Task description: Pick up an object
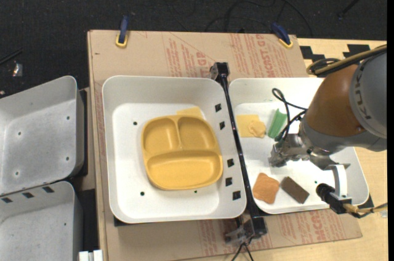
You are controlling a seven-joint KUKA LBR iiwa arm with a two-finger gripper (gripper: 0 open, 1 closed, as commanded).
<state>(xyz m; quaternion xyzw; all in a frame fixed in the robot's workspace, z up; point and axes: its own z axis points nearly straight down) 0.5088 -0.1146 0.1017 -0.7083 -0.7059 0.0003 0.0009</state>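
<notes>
Objects for picking lie in the right bin (258, 86): a green block (276, 123) just above the tool (282, 154), a yellow piece (250, 126) up-left of it, an orange piece (266, 188) and brown block (295, 189) below it. Nearest is the green block, its long axis running up-right. Whether the tool is spread or pressed together I cannot tell — nothing shows pinched.

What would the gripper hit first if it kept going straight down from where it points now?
Probably the bare white floor of the right bin, just below the gripper. The orange piece and brown block lie nearer the front; depth is unclear.
</notes>
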